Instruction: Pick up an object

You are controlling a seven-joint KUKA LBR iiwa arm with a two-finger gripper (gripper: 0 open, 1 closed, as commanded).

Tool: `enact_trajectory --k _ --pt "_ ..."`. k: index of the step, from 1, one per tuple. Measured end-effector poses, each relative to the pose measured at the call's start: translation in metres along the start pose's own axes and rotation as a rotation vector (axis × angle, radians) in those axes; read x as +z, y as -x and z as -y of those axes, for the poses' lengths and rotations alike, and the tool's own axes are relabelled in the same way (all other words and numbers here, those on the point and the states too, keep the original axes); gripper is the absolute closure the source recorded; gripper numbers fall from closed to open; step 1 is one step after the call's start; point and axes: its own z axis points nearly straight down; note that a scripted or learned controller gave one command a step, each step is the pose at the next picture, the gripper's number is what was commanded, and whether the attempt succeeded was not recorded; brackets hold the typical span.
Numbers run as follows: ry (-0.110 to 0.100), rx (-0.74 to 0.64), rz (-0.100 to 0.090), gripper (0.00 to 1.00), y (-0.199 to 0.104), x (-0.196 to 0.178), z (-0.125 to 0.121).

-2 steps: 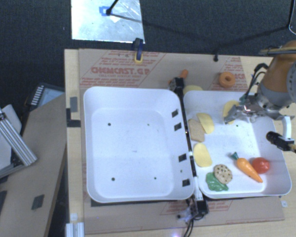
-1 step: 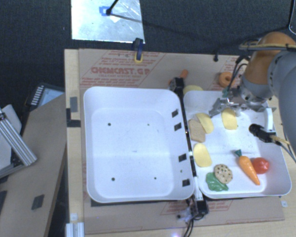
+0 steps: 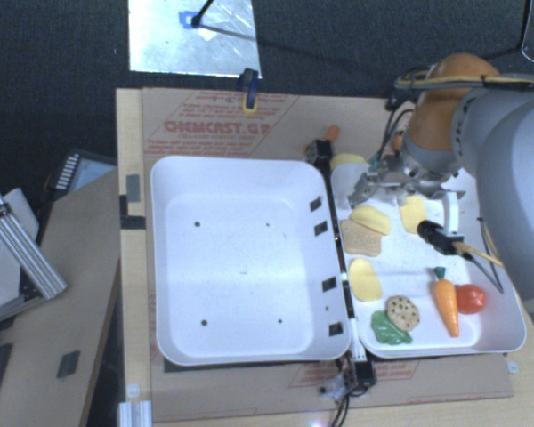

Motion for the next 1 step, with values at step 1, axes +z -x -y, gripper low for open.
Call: enact_trajectory --k 1 --pt "0.005 0.015 0.007 0.0 0.0854 -0.0823 0.0359"
